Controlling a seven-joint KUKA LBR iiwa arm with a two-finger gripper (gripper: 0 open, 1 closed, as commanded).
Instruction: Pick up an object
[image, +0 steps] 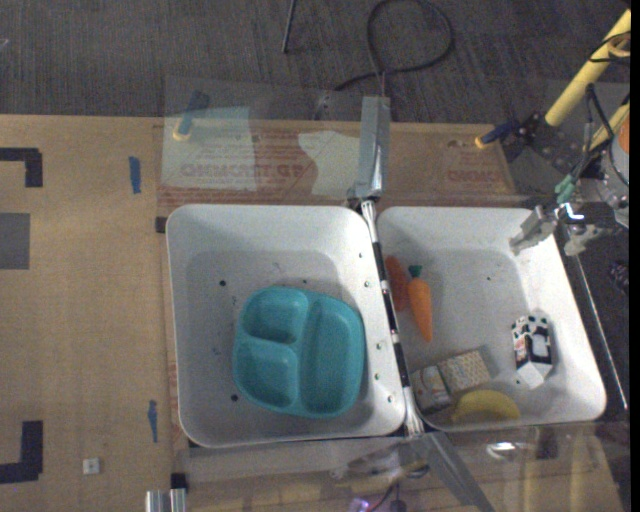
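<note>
- The gripper (545, 228) is hanging over the far right corner of the right bin (455, 228), well apart from everything inside it; whether it is released or clenched I cannot tell, and nothing is showing in it.
- The right bin is holding all the likely targets. A toy carrot (421, 305) is lying lengthwise near the bin's left wall, green top pointing away from the camera, with a second orange piece (397, 279) lying just beside it against the wall.
- The carrot is looking light, stiff and smooth, probably plastic, so it may be slippery; closing across its thick middle seems the safest hold.
- A small carton (533, 349) is standing or leaning near the right wall, apart from the rest. It is looking light and boxy, with flat sides that should be easy to pinch.
- Along the near wall a yellow banana (486, 405) is lying, touching a speckled block (467, 369), with a small can or jar (432, 381) just beside them. This crowding is making a clean hold harder there.
- The left bin (200, 250) is holding a teal divided plate (300, 351), flat, wide and shallow, which would be awkward to take except at its rim.
</note>
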